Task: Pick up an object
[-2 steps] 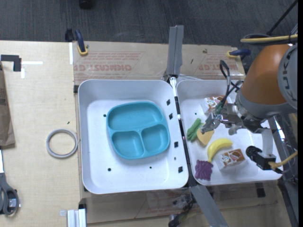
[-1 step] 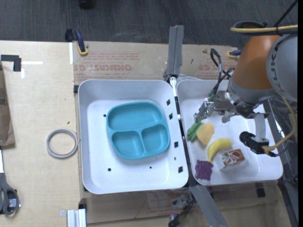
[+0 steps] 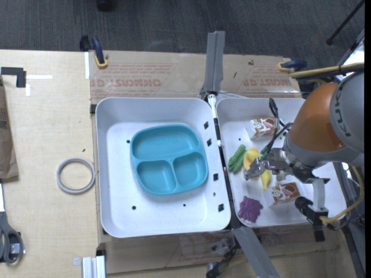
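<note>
My gripper [image 3: 255, 170] hangs low in the right bin [image 3: 232, 120], right over a yellow banana-shaped toy [image 3: 258, 165]. A green pea pod [image 3: 236, 157] lies just left of it. Below sits a purple grape bunch [image 3: 250, 208]. One small snack packet [image 3: 262, 127] rests toward the bin's back, and a second packet [image 3: 285, 192] lies right of the grapes. The orange band of the arm [image 3: 316, 123] covers the bin's right side.
The left bin [image 3: 113, 172] holds a blue three-compartment plate [image 3: 169, 158]. A grey tape ring [image 3: 76, 175] lies on the wooden bench at left. Scissors [image 3: 8, 242] sit at the lower left corner. A grey divider post [image 3: 214, 62] stands between the bins.
</note>
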{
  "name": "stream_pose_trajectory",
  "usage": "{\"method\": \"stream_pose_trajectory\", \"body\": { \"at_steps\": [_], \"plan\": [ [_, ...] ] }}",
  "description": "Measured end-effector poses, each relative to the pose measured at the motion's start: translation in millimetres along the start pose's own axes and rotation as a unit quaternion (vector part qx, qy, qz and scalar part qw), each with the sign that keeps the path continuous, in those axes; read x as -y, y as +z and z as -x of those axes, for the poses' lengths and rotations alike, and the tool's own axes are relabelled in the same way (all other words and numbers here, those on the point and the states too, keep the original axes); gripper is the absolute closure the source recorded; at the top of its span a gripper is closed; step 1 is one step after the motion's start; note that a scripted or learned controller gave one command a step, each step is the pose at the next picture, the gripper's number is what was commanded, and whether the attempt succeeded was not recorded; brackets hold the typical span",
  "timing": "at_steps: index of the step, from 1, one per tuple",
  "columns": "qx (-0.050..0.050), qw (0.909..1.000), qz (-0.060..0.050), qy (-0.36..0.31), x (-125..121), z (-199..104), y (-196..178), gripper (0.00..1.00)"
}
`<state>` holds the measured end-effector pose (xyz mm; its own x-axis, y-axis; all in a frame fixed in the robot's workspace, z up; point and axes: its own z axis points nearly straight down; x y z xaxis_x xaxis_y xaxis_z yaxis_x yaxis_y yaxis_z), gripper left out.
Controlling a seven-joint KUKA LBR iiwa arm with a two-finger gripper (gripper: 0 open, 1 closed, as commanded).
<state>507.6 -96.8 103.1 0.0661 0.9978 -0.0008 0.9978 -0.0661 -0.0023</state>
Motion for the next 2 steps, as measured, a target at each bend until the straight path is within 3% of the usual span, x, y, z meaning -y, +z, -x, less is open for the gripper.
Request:
{"method": "stream_pose_trajectory", "body": {
  "at_steps": [1, 2],
  "plan": [
    [0.000, 0.9978, 0.000, -0.067, -13.7, -1.5, 12.0, 0.00],
    [0.000, 0.9979, -0.001, -0.065, -13.5, -0.4, 3.5, 1.00]
  ]
}}
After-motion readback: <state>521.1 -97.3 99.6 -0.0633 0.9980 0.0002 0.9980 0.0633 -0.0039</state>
